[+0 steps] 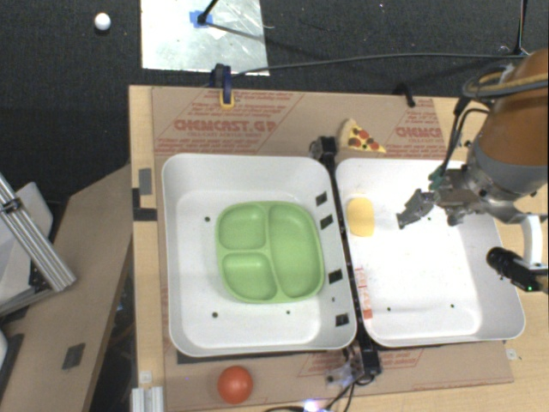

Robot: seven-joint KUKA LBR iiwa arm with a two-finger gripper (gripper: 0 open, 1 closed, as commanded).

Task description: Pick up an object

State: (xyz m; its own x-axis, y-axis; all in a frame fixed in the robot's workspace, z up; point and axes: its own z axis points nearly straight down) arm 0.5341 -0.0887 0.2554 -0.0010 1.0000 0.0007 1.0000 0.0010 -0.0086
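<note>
A yellow oblong object [361,215] lies at the left side of the right bin [429,316], close to its left wall. My gripper [415,209] hovers over the same bin, a short way to the right of the yellow object and apart from it. Nothing shows between its fingers. A green three-compartment plate [269,250] sits in the middle of the left bin [189,230].
A pizza-slice toy [361,137] lies on the board just behind the right bin. A red ball [234,384] rests on the bench in front of the left bin. Black clips join the bins along the middle. A cable crosses the dark background above.
</note>
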